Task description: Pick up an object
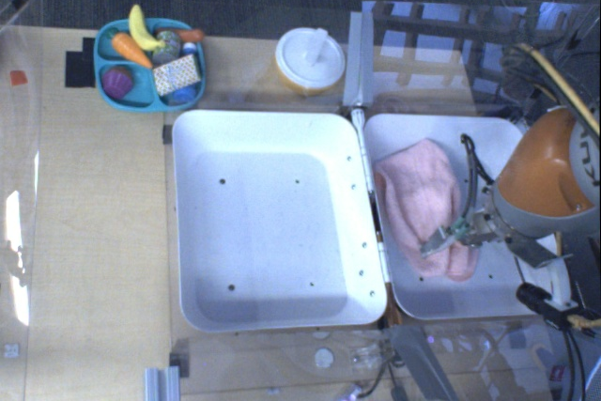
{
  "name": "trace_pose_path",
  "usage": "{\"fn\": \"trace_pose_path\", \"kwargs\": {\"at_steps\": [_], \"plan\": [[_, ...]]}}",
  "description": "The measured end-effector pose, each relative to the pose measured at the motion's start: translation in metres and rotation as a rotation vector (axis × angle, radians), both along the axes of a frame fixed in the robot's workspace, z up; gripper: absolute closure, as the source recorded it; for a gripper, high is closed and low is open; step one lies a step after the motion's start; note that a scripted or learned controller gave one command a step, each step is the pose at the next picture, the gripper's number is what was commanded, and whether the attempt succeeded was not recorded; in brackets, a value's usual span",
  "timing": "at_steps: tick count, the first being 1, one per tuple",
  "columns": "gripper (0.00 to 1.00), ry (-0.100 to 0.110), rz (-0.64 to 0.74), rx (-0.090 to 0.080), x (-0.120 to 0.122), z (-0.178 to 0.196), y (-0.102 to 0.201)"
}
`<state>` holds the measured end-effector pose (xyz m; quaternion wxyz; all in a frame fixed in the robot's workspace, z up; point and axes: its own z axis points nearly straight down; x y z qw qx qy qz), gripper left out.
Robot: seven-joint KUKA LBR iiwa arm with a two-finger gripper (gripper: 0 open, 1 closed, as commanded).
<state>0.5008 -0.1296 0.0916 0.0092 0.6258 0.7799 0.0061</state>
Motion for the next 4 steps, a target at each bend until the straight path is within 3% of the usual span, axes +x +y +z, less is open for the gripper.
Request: {"fn": "trace_pose_path", "kwargs": {"at_steps": [1, 2, 3, 4], "plan": [[0.00, 0.001, 0.030, 0.000, -0.001, 0.000, -0.007], [0.00, 0.003, 0.078, -0.005, 0.011, 0.000, 0.010], [0.00, 0.020, -0.157, 0.004, -0.013, 0.050, 0.019], [0.00, 0.007, -0.147, 0.004, -0.009, -0.001, -0.015]]}}
